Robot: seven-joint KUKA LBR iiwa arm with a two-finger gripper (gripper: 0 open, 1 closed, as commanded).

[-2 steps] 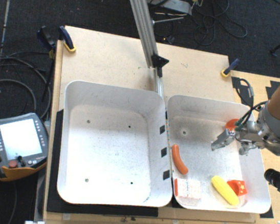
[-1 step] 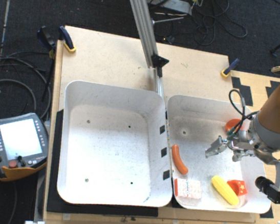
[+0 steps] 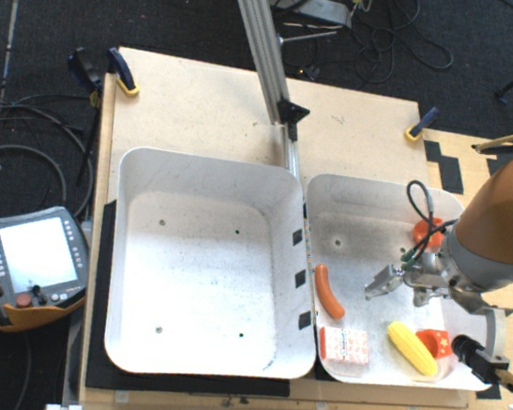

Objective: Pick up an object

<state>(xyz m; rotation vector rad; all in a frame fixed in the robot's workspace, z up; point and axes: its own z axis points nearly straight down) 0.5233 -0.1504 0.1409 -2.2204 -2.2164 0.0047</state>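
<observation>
The grey arm with its orange band reaches in low over the right shallow white bin (image 3: 371, 201). Its two-finger gripper (image 3: 384, 284) hangs with fingers narrowly parted, holding nothing, just beside the orange sausage-shaped toy (image 3: 328, 292).

lighting: bright, even, from overhead. shadows: soft and short; a faint one beneath the arm (image 3: 509, 225) on the right bin (image 3: 355, 213). glare: white floor of the left bin (image 3: 196, 267) close to washed out, grain and specks visible. dark surround: black floor loses detail, cables faint. focus: fairly sharp centrally, mild softness and compression noise throughout. distortion: slight bending at the bench (image 3: 215, 99) edges.
</observation>
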